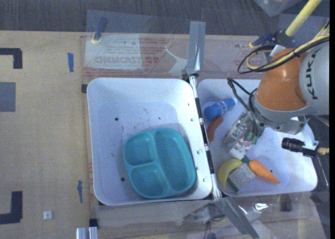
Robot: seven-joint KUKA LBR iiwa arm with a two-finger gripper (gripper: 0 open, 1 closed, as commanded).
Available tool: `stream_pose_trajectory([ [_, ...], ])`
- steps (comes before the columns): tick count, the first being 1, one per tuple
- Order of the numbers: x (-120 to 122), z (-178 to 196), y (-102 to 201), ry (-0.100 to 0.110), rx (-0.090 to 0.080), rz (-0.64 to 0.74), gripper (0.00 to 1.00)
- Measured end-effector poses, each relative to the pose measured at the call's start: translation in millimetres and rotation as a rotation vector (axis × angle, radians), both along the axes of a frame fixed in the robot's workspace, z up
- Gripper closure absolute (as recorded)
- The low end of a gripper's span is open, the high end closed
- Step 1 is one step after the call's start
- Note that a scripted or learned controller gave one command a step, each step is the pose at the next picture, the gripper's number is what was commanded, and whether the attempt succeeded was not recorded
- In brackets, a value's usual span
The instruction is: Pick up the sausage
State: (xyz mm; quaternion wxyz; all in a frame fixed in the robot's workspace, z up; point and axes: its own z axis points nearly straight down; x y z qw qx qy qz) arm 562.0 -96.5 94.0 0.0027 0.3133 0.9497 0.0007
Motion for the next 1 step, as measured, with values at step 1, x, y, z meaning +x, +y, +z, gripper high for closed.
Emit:
stream_pose_trajectory([
  [1, -28.2, 91.4, 26.2, 0.000, 0.000, 0.043, 1.00],
])
